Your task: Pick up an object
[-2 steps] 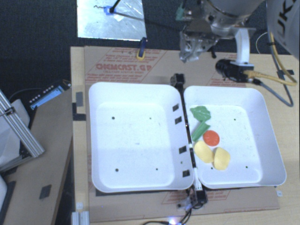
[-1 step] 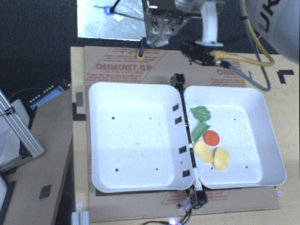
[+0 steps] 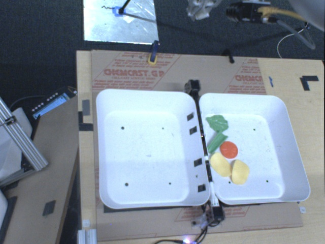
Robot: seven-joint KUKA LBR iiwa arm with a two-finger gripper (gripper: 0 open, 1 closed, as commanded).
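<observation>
**Tech:** Where the camera view looks down on the bench, you will find the gripper (image 3: 200, 8) at the top edge, above the dark floor and well apart from both bins. It is blurred; you cannot tell whether it is released or clenched, and nothing is visible in its grasp.

**Operator:** Where are the objects?

**Tech:** All five lie in the right bin (image 3: 284, 136), grouped near its left wall. Refer to them as follows:
- green leafy piece (image 3: 217, 121), farthest back;
- green elongated piece (image 3: 217, 141), just in front of it, lying at a slant;
- red-orange round piece (image 3: 229, 149), touching the elongated piece's lower end;
- yellow piece (image 3: 220, 164), just in front of the round piece;
- second yellow piece (image 3: 240, 172), touching the first on its right.

**Operator:** And the surroundings?

**Tech:** You will see the left bin (image 3: 147, 146) beside the right one, joined to it by black clips (image 3: 192, 130) along the shared edge. Both bins rest on a printed cardboard sheet (image 3: 132, 70). A metal plate (image 3: 119, 11) lies on the floor beyond the bench.
</observation>
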